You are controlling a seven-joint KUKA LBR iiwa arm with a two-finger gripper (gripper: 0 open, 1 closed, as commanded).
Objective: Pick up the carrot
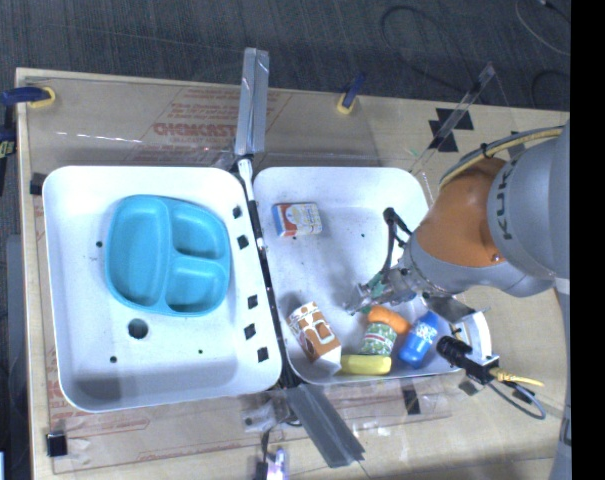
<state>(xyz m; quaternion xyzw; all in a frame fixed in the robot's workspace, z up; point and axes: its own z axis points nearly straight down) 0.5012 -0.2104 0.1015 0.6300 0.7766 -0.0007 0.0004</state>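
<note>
1. Carrot (385, 319): a small orange item with what appears to be a green top, lying in the lower right part of the right bin (332, 183), among a cluster of other goods
2. Handling, as judged: likely a light, rigid toy piece with a smooth, rounded skin that may slip; best taken across its orange body, clear of the green end
3. Immediate neighbours: a green-labelled can (379, 342) touches or nearly touches it below, a blue container (418, 342) sits just to its right, a yellow item (366, 365) lies beneath the can, and a small brown carton (314, 331) stands to the left
4. Claw (380, 293): positioned directly over or against the carrot's upper left end; whether it is spread or closed cannot be told, and no grip on the carrot is confirmed
5. Risk, as judged: crowding leaves little room beside the carrot
6. Further out: a milk carton (297, 219) near the bin's top, a blue tray (169, 255) in the left bin (82, 358), both bins on the bench (132, 118)
</note>
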